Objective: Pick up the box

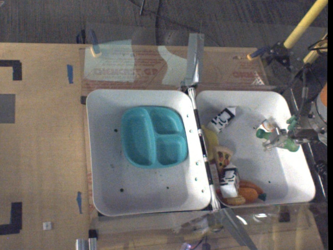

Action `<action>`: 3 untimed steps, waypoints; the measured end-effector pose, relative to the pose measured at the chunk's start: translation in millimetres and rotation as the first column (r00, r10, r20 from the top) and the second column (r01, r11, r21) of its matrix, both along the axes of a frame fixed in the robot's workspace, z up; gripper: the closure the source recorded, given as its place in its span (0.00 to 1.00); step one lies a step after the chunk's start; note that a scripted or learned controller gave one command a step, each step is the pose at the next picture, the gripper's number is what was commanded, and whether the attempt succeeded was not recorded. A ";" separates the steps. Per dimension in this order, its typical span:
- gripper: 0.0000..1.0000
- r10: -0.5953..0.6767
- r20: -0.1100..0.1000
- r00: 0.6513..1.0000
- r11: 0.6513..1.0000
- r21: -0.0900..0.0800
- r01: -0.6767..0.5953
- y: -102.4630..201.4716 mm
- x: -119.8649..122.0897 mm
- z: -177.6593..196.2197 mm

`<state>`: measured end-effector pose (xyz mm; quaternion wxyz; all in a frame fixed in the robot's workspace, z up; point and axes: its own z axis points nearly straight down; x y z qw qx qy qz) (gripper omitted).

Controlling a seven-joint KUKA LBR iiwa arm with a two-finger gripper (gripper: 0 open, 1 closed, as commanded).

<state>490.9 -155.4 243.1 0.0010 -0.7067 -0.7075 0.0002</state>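
- Pale wooden bench point(41, 139) carries two shallow white plastic bins side by side, with dark carpet at twelve o'clock.
- Left bin point(104, 191) holds a teal divided plastic tray point(154, 137) near its centre.
- Right bin point(291, 181) has a small white box with black lettering point(222, 120) at its eleven o'clock, tilted, near the dividing wall.
- A second white-and-black carton point(229, 177) stands at seven o'clock, touching orange toy food point(244, 194).
- A yellow piece point(210, 138) lies between the two boxes.
- The pincer point(278, 138) sits at the bin's three o'clock, well apart from the box; its spread I cannot tell.
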 end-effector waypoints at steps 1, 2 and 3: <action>0.00 -0.048 0.001 0.999 0.999 -0.001 0.048 -18.1 33.9 -128.1; 0.00 -0.055 0.019 0.998 0.998 -0.004 0.055 -24.3 -3.4 -151.8; 1.00 -0.061 0.024 0.998 0.998 -0.012 0.061 -28.6 -3.3 -141.3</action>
